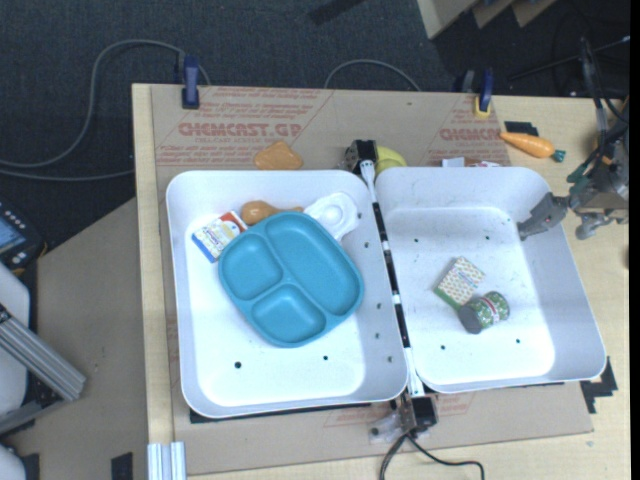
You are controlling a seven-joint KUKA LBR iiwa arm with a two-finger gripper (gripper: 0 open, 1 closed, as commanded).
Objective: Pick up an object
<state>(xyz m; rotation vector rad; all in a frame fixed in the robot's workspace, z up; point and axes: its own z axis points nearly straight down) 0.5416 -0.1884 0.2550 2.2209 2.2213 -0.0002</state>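
Two white bins sit side by side on the bench, and most of the stuff is in the left bin (pixel 200 368). That one has a blue divided tray (pixel 290 278) with three compartments lying at a slant, long axis running from upper left to lower right, taking up the middle. Tucked against the tray's upper edge are one small printed packet (pixel 216 235), one orange-brown rounded item (pixel 257 211) and one white cup-like piece (pixel 333 211). Open floor there is mostly along the bottom and the lower left corner.

The right bin (pixel 570 348) is way roomier. Just two things in it, touching each other near the middle: a flat patterned packet (pixel 459 280) tilted like a diamond, and a small green-patterned cylinder (pixel 486 311) lying on its side just below it, long axis roughly left to right, slightly tilted. Lots of bare floor all around that pair, well clear of every wall.

The gripper (pixel 545 216) is at the right bin's upper right rim, well apart from the pair. Can't tell whether its jaws are apart or together from this angle, and nothing's visible between them.

Outside the bins, one orange piece (pixel 277 156) and one yellow object (pixel 388 158) lie on the board behind them, plus a toy carrot (pixel 530 145) at the far right.
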